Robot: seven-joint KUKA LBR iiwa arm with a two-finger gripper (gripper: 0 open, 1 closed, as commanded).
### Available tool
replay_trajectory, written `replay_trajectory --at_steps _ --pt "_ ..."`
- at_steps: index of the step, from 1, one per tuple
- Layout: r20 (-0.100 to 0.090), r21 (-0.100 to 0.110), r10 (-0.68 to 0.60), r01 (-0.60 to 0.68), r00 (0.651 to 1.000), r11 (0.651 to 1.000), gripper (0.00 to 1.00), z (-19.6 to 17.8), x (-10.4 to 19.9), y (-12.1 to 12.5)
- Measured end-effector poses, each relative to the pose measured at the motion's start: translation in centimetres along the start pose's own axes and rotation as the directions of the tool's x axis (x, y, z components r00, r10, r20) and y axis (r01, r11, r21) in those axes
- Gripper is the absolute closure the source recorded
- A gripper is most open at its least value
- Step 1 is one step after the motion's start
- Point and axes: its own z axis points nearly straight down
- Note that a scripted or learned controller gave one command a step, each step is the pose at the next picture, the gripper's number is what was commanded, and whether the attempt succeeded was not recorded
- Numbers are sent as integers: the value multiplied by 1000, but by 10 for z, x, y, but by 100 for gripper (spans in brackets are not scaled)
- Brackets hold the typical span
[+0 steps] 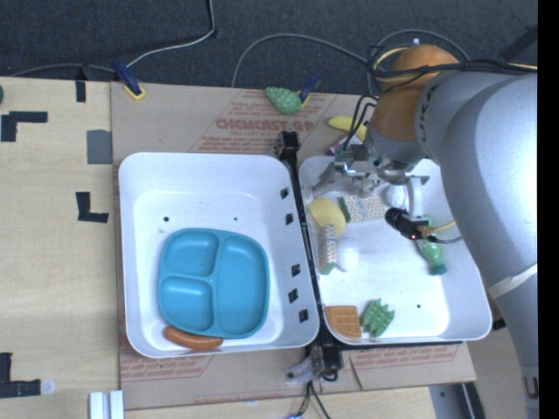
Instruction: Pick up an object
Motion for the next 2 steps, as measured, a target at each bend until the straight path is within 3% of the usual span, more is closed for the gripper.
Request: replay_trajectory --at_steps 1,2 --pt "1 -1 0 0 1000 1000 0 0 1 0" --pt "3 -11 -1 1 1000 1000 0 -2 0 -18"
